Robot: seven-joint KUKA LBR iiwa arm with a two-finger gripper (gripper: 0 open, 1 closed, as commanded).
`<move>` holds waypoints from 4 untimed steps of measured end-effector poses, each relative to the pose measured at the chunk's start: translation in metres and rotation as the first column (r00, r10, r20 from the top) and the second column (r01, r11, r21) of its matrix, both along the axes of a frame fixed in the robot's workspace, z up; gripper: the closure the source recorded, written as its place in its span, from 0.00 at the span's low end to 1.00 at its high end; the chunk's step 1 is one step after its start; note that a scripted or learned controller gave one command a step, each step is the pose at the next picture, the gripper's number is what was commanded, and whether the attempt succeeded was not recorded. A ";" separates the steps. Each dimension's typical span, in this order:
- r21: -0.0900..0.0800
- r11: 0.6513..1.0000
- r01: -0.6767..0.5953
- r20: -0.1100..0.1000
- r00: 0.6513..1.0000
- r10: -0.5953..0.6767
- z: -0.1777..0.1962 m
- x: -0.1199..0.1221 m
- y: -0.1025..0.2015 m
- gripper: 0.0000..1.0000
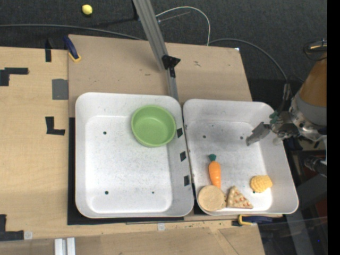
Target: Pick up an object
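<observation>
Now the gripper (pixel 258 133) is hovering over the upper right part of the right bin (pixel 228 109); I cannot tell its state. Nothing is lying under it. Lower in this bin, well apart, an orange carrot (pixel 214 172) with a green top is lying, then a round tan cookie (pixel 211 198), a triangular pizza slice (pixel 238 199) and bumpy yellow corn (pixel 261 183). In the left bin (pixel 95 163) a smooth green bowl (pixel 153 125) is sitting.

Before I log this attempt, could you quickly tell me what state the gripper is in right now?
Gripper: cannot be told; it hangs above the right bin, holding nothing visible.
</observation>
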State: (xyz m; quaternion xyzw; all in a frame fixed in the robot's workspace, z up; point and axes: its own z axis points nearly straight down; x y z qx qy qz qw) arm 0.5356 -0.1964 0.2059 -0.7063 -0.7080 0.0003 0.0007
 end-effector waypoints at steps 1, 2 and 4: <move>0.000 1.000 0.000 0.000 1.000 0.000 0.000 0.000 0.000 0.00; 0.001 1.000 0.001 -0.007 1.000 -0.001 -0.062 -0.008 0.004 0.00; 0.001 1.000 0.000 -0.002 1.000 0.000 -0.103 -0.008 0.006 1.00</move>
